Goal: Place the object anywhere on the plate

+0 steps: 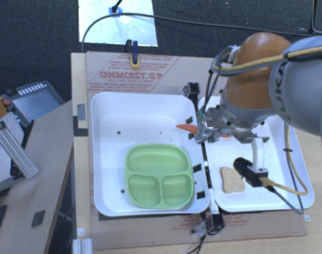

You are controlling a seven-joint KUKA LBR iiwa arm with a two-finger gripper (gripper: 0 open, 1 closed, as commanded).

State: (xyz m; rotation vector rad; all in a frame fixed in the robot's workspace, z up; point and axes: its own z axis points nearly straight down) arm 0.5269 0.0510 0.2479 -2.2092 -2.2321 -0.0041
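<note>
A green plate (160, 176) with three compartments lies in the left bin (113, 142), toward its front. My gripper (203, 131) hangs over the divide between the two bins, behind and to the right of the plate. A thin orange carrot-like object (185, 127) sits between its fingers. The pointed end sticks out left over the left bin, and a small orange bit shows on the gripper's right side. The object is off the bin floor. The gripper is shut on it.
A slice of toast (232, 180) lies near the front of the right bin (288, 194). A black fitting with a yellow cable (252, 173) hangs from the arm just beside the toast. The arm's bulk covers the back of the right bin.
</note>
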